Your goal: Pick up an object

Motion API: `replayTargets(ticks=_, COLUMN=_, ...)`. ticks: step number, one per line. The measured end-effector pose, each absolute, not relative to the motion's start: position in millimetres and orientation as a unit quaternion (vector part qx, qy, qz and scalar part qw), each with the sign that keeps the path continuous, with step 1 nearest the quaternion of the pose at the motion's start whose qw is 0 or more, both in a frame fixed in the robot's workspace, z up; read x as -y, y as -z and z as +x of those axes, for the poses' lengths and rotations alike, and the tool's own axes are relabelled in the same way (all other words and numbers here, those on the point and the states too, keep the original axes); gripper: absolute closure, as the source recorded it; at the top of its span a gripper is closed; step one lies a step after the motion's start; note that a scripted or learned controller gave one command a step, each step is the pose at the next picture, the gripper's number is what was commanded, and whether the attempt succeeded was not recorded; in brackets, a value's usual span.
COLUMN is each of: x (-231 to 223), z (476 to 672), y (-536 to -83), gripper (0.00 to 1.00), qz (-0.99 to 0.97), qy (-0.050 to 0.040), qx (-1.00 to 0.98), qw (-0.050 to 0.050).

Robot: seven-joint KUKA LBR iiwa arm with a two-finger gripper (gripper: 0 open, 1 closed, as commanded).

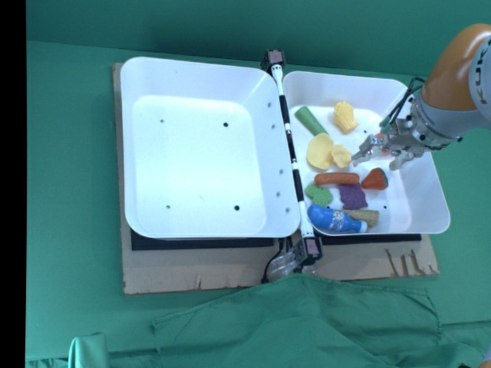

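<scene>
Green cloth covers the bench [69,167], on which two white bins are set side by side. Open room is offered by the left bin [201,148], while the right bin [418,198] is crowded toward its left wall with toys. The jaws are seen spread, holding nothing, above the red toy [375,179], at the gripper [381,150].

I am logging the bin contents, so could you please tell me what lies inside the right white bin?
The right white bin holds small toys: a blue bottle, orange sausage, purple block, yellow pieces and others. The gripper hides the floor beneath it.
</scene>
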State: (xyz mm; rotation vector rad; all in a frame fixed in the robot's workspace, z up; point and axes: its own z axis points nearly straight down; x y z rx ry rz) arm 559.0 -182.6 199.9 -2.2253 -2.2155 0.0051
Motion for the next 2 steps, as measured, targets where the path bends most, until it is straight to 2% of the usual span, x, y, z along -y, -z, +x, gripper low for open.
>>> replayTargets(ticks=1, x=185, z=561.7, y=-185, gripper=0.0, qz=-0.708, qy=0.0018, qx=0.706, qw=-0.004)
replayTargets(ticks=2, x=187, z=564.3, y=-200, gripper=1.0, qz=-0.709, qy=0.0047, qx=0.705, qw=-0.011)
